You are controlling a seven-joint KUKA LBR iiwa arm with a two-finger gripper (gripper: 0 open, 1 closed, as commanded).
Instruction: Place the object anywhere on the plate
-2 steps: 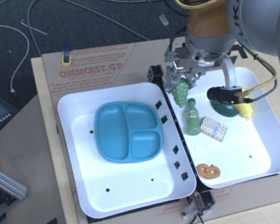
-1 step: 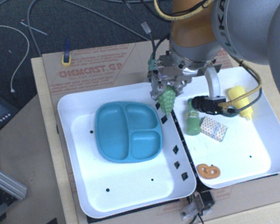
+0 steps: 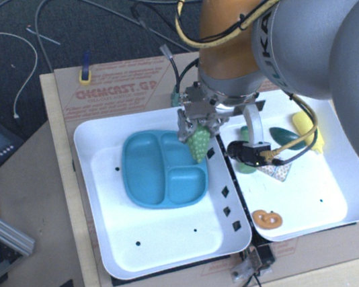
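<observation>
The plate (image 3: 160, 170) lies open from above in the left bin (image 3: 108, 206), with bare floor to its left and near side. At its far right corner the gripper (image 3: 196, 133) and a green object (image 3: 200, 145) crowd the divider. The arm (image 3: 297, 31) overhangs the right bin (image 3: 339, 201).

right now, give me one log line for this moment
gripper: above plate's right edge, green object at its tip | green object: over plate rim | plate: blue, left bin | pretzel: right bin
</observation>
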